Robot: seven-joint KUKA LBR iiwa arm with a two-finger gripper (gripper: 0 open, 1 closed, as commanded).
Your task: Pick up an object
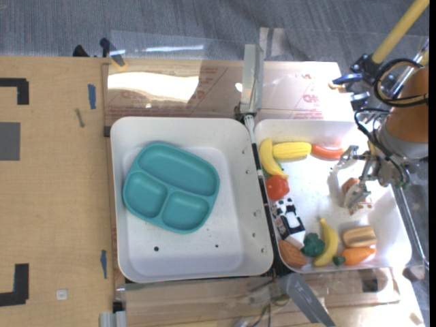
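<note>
While the gripper (pixel 357 176) hangs over the right bin (pixel 308 129) near its right edge, we see its fingers spread, grasping nothing | small orange-white piece (pixel 352 190) just below it on the bin floor | teal divided plate (pixel 171 187) in the left bin (pixel 129 138)

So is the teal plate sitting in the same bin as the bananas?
No, the teal plate lies alone in the left bin, while both bananas are in the right bin.
</note>
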